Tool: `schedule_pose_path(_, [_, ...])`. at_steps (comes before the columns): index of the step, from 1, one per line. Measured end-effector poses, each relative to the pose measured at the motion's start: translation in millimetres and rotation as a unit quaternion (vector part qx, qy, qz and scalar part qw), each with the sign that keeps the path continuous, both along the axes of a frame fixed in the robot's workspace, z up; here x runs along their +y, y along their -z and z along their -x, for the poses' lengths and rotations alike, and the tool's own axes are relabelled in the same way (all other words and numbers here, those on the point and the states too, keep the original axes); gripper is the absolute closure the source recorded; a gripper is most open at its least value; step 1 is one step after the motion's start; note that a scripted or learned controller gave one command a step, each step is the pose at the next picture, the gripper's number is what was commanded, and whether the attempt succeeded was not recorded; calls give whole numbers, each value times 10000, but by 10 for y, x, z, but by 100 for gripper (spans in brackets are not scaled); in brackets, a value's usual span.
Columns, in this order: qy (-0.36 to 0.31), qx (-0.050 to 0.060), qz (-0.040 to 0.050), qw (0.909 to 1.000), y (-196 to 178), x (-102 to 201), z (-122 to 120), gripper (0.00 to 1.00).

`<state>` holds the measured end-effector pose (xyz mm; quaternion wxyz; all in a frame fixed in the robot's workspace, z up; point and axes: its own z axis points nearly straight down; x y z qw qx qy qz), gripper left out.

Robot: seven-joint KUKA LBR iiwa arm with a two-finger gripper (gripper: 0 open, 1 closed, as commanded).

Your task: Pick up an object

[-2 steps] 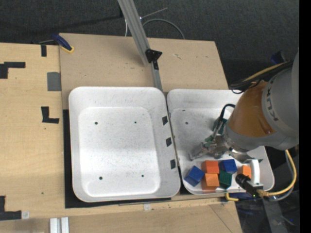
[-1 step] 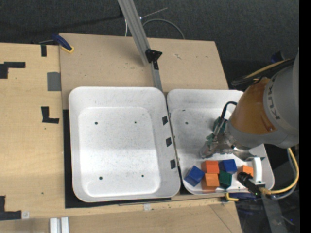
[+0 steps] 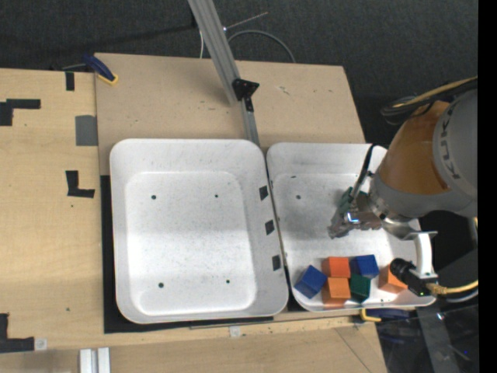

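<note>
Several small blocks lie clustered at the near end of the right bin (image 3: 311, 169): a blue block (image 3: 311, 280), an orange block (image 3: 338, 266), a second blue block (image 3: 364, 265), another orange block (image 3: 338, 288), a green block (image 3: 359, 287) and an orange piece (image 3: 392, 280) by the rim. My gripper (image 3: 342, 219) hangs over the middle of the right bin, just above and beyond the cluster. It is small and dark in the camera view, and I see no block in it.
The left bin (image 3: 128, 208) sits beside the right one, sharing a raised rim. A slanted metal pole (image 3: 221, 45) crosses the bench at the back. The arm's grey and orange body (image 3: 423, 162) covers the right bin's right side.
</note>
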<state>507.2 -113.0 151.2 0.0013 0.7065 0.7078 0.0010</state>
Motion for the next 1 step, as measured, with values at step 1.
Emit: schedule_pose_path(1, [-2, -2, 0, 10000, -548, 80, 54, 100])
